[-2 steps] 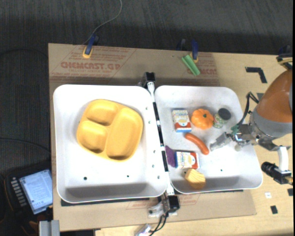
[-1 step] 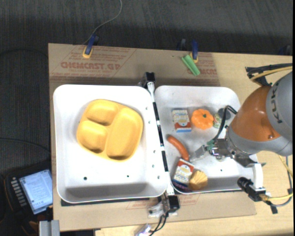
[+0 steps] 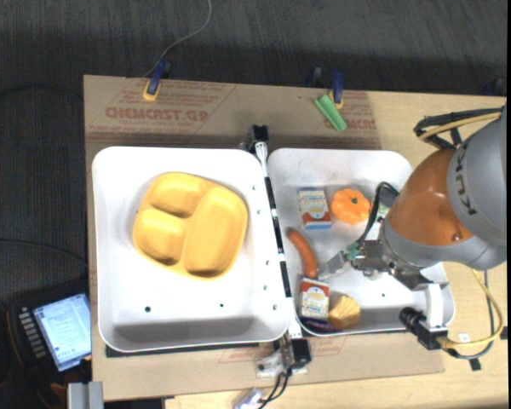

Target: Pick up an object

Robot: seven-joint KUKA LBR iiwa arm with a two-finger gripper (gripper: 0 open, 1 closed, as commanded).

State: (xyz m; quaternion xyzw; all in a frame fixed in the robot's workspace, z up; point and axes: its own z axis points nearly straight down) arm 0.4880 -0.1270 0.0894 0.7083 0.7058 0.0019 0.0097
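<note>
- Nearest my camera sits the arm (image 3: 447,207), grey with its orange band, reaching in from the right and hanging over the right bin (image 3: 392,162); my guess is it's there because that bin holds all the small pickable stuff.
- Gripper (image 3: 339,261) pokes out low and left of the wrist, tip near the middle of the right bin. Can't tell whether it is released or clenched, too small and dark. Nothing visibly grasped.
- Closest candidate: sausage (image 3: 302,252), lying lengthwise just left of the tip, near but apart as far as I can see. Likely the target, judging by where the tip aims.
- Other options in that bin: small carton (image 3: 315,207) and orange pumpkin (image 3: 350,205) side by side toward the back; second carton (image 3: 313,300) and a yellow pastry-like piece (image 3: 344,312) together at the front edge.
- Left bin (image 3: 111,313) holds one big yellow tray (image 3: 190,223), compartments up, well apart from the arm. Too wide for an easy grasp, I judge.
- Pick not yet done; everything rests on the bin floors.
</note>
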